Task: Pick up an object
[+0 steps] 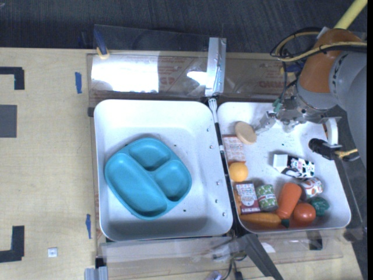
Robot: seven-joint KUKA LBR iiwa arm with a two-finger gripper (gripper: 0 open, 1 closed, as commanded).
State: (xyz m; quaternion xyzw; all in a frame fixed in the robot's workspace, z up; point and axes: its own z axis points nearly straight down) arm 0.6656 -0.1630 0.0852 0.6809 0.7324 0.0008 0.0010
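Arm: I see the grey arm (341, 80) reaching in from the right, orange band above the wrist, over the top of the right bin (344, 212).
Gripper: the gripper (269, 120) sits low over the upper part of the right bin, pointing left toward the round tan piece (246, 132).
Gripper state: I cannot tell from here; the tip is small and blurred, and I see nothing held in it.
Contact: the tip is just beside the tan piece; touching or apart, I cannot say.
Right bin, left side: a pink packet (233, 148), an orange ball (238, 171), a red box (246, 196) and a green can (267, 196), running top to bottom.
Right bin, lower right: 2 carrots, 1 upright (288, 199) and 1 flat (261, 219), a tomato (303, 213), and a black-and-white cow toy (301, 167) above them.
Left bin: the left bin (116, 118) holds 1 blue divided plate (148, 177), tilted toward the lower left.
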